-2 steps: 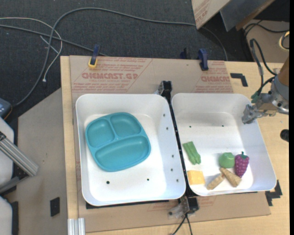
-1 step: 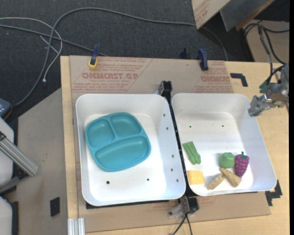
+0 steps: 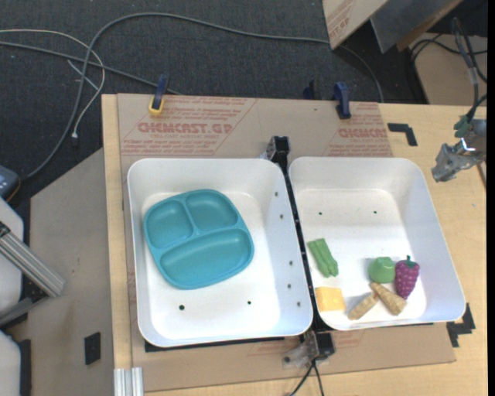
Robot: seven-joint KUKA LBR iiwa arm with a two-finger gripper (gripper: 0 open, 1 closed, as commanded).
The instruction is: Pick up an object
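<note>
Gripper (image 3: 451,161) off right bin's (image 3: 349,175) far-right rim; bin's far half bare.

Cardboard sheet (image 3: 232,124) under the bins: red print, "CHEMCAST GP" legible near the left bin (image 3: 155,232), with smaller red lines above and below it too fine to read. Same red print again near the right bin (image 3: 433,232), only "CHEMCAST" clear. Cardboard box (image 3: 352,19) at the top edge carries faint red lettering, unreadable. No other text is legible.
</note>
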